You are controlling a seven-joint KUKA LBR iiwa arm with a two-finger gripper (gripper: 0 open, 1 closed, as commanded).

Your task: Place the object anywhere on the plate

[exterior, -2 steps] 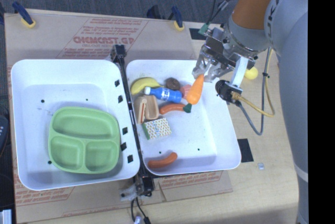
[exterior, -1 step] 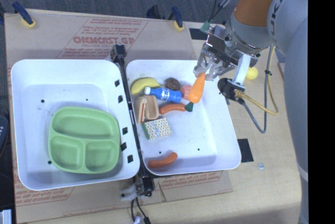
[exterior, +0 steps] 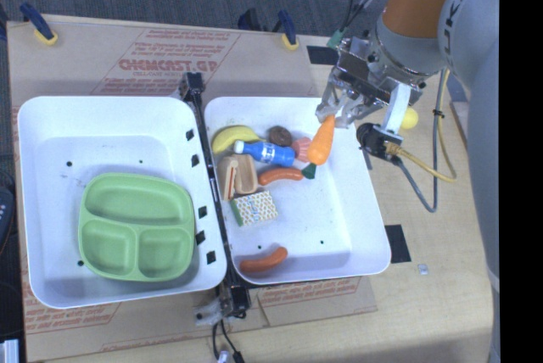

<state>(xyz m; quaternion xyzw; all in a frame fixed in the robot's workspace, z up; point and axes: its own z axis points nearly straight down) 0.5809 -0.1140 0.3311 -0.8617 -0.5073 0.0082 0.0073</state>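
A sausage (exterior: 263, 259) lies at the near wall of the right bin (exterior: 361, 221). Farther in sit a checkered block (exterior: 254, 207), a sandwich (exterior: 237, 177), another sausage (exterior: 280, 176), a blue bottle (exterior: 267, 153), a banana (exterior: 232, 136) and a brown lump (exterior: 280, 135). My pincer (exterior: 333, 117) hangs over the bin's far right part, clamped on the top of a toy carrot (exterior: 321, 142) that dangles, tip downward. The green divided plate (exterior: 136, 226) rests in the left bin (exterior: 51, 124), well apart from the carrot.

grey arm (exterior: 450, 5) coming in from the right, orange band up top, wrist angled down-left, gripper (exterior: 333, 117) hanging low, fingertips pointing down
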